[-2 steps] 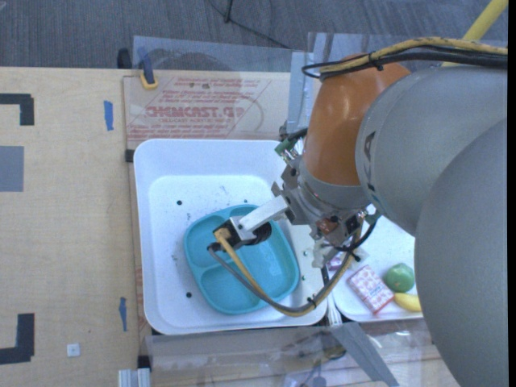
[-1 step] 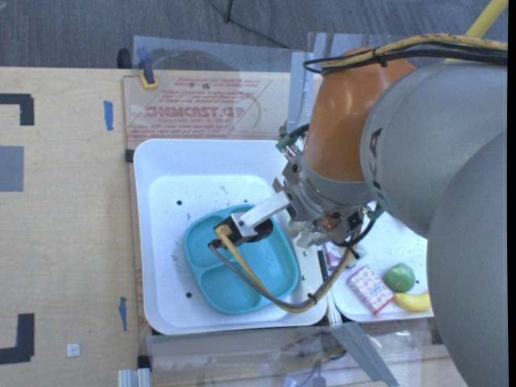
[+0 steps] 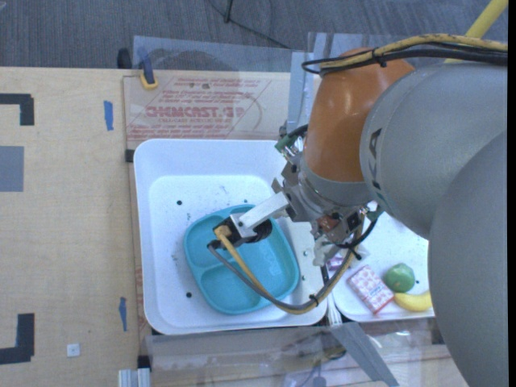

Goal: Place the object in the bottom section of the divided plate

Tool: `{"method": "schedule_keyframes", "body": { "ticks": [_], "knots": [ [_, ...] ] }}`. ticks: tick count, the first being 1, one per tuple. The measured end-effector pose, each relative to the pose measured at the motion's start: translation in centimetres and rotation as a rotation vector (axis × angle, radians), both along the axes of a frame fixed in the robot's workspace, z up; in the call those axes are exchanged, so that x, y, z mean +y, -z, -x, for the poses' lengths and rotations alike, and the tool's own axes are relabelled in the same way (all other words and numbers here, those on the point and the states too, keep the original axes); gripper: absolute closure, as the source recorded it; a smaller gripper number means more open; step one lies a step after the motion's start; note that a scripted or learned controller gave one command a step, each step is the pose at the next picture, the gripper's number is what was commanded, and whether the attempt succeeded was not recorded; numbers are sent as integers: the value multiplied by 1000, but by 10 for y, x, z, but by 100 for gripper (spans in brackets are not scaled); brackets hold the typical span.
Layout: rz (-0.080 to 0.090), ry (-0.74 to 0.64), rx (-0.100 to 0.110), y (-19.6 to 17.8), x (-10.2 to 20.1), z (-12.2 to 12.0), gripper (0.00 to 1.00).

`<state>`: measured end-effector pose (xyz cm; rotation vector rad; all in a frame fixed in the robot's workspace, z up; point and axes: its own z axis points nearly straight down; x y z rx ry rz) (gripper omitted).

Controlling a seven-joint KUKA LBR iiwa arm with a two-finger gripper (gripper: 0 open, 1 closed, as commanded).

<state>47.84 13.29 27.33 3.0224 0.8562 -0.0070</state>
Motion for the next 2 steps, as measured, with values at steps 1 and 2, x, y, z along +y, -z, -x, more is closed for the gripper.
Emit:
{"method": "schedule_keyframes", "body": {
  "ticks": [1, 2],
  "knots": [
    [-2, 134, -5, 23, 10, -55, 0],
    [-2, 140, -6, 14, 8, -56, 100]
  ]
}}
